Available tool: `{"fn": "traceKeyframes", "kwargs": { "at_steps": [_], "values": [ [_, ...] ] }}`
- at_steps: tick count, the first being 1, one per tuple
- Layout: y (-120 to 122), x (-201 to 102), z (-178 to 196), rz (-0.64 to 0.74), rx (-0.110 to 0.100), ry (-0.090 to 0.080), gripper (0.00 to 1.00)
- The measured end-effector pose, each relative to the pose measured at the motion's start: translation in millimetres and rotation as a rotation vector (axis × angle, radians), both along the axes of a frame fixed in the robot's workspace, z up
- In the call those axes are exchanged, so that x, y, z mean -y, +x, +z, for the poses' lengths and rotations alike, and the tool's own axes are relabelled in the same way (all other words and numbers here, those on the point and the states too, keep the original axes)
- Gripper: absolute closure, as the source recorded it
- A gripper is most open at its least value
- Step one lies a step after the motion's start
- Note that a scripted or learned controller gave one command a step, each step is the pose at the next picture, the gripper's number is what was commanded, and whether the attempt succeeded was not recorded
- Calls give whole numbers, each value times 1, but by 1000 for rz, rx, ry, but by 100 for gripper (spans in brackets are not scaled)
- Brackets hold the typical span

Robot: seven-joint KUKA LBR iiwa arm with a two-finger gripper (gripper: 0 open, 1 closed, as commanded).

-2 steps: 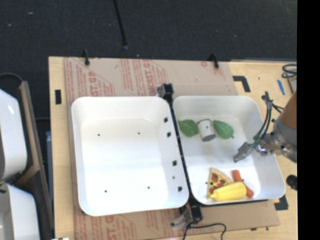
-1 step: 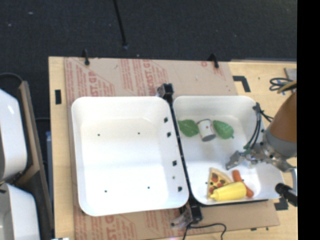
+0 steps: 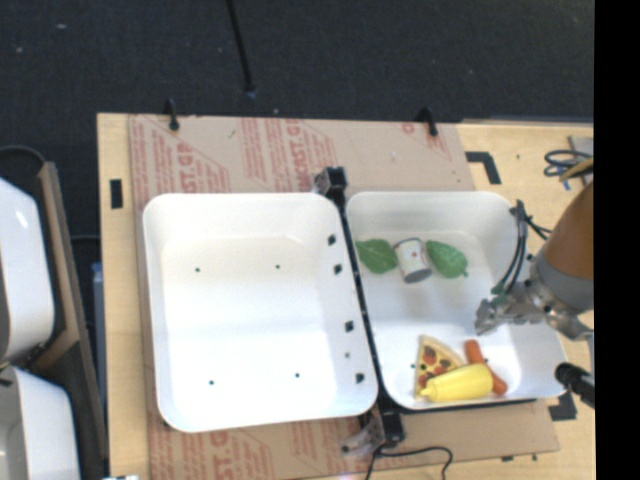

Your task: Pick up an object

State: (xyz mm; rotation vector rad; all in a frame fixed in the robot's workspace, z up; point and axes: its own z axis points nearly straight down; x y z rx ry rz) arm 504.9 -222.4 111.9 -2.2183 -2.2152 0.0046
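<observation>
Bench [image 3: 250, 148] | right bin [image 3: 420, 208] | hand [image 3: 492, 315] above carrot [image 3: 474, 351]

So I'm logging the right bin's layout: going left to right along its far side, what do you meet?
Green leaf → small grey-white can → second green leaf, all in the right bin.
</observation>
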Motion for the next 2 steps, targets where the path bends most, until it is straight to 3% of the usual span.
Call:
{"fn": "traceKeyframes", "kwargs": {
  "at_steps": [2],
  "values": [
    [14,5,83,2,6,-3,100]
  ]
}}
